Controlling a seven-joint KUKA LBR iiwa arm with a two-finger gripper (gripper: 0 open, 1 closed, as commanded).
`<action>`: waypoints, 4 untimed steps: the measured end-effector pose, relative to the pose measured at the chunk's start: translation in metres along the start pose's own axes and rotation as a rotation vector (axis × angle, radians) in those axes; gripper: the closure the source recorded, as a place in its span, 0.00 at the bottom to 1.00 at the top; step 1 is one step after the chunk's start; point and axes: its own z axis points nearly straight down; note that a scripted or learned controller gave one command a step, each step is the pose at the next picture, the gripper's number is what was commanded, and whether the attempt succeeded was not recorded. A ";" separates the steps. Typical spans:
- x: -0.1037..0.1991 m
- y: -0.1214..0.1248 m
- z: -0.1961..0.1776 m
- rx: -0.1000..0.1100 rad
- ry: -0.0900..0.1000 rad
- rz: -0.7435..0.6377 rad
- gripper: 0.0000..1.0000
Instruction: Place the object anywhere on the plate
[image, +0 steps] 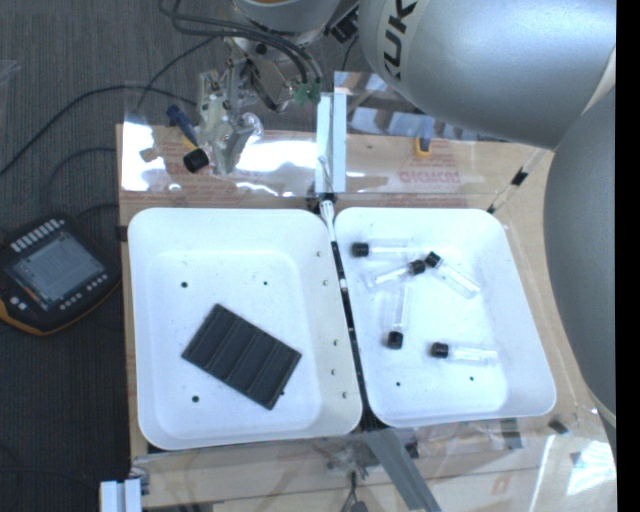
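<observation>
Up at the back of the scene, the claw (228, 140) hangs over the shiny strip of the bench (455, 172), just beyond the far rim of the left-hand bin (165, 250). It sits among cables and glare, so we cannot tell whether it is open or closed, nor whether it has hold of anything. The grey arm (500, 60) that carries it crosses the upper right corner.

We take the task's things to be the clear vials (455, 278) with black caps. All five that we count lie in the right-hand bin (485, 395), well apart from the claw and nearer the camera than it. One lies along the far side with its cap toward the divide between the bins. Two lie near the middle with their caps close together, and their tubes point away from each other. A fourth lies almost straight toward the camera with its cap at the near end. The fifth lies just to that one's right, its cap pointing left.

The plate (240, 355), a dark ribbed rectangle, lies flat and askew in the near part of the left-hand bin, across the divide from the vials. It too is well apart from the claw. A control pad (50, 272) rests off the bench at the view's left edge.
</observation>
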 end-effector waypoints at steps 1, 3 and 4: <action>-0.001 0.001 -0.010 -0.004 -0.006 0.000 1.00; -0.003 0.003 -0.031 -0.012 -0.018 0.000 1.00; -0.004 0.004 -0.041 -0.016 -0.024 0.000 1.00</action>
